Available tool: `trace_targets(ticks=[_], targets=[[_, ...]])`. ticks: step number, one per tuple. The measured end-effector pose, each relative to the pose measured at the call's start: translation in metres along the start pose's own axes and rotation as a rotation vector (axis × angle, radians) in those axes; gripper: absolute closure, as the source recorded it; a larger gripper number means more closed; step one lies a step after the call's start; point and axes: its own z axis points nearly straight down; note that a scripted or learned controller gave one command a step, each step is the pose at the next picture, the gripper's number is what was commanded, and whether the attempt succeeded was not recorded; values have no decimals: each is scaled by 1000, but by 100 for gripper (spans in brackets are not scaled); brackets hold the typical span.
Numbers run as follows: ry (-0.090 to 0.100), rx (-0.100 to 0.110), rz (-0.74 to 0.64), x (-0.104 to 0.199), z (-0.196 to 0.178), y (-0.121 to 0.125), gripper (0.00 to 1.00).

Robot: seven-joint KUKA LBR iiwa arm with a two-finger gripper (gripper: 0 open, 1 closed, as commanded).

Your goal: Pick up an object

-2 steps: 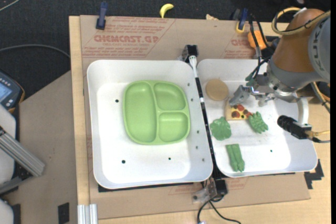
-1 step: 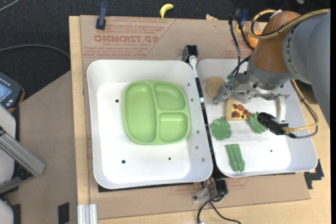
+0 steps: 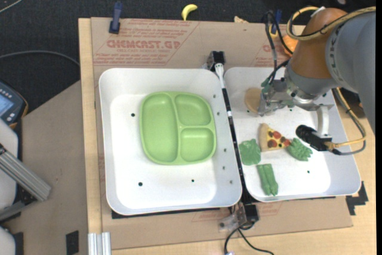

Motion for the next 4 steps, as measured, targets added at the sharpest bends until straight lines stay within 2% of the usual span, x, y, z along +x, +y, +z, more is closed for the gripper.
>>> trace_targets(ticks=[1, 2, 3, 4], targets=[[2, -7, -7, 56, -96, -27, 100], [4, 8, -6, 113, -89, -77, 100], [4, 6, -10, 197, -89, -90, 100], [5, -20, -3, 206, -380, -67, 100]])
